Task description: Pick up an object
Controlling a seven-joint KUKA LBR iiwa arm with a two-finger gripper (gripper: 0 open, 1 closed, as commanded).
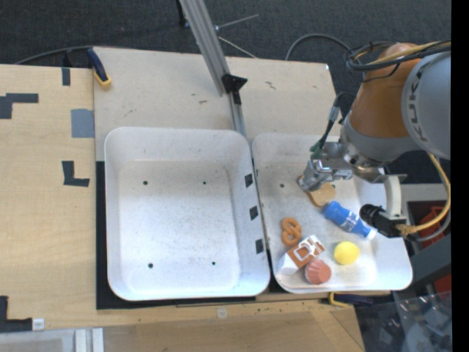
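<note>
My gripper (316,177) hangs over the upper part of the right bin (272,151), reaching in from the right. A small tan piece (323,194) lies right under its tip, partly covered by it; I cannot tell whether they touch. Nearer the front of that bin lie a blue bottle (347,218), a yellow ball (346,253), an orange pretzel shape (291,230), an orange and white block (305,250) and a red round piece (318,272).
The left bin (117,196) stands beside the right one, their rims meeting in the middle. A slanted metal pole (209,39) rises behind the bins. Black cables (381,218) hang by the arm's wrist at the right bin's edge.
</note>
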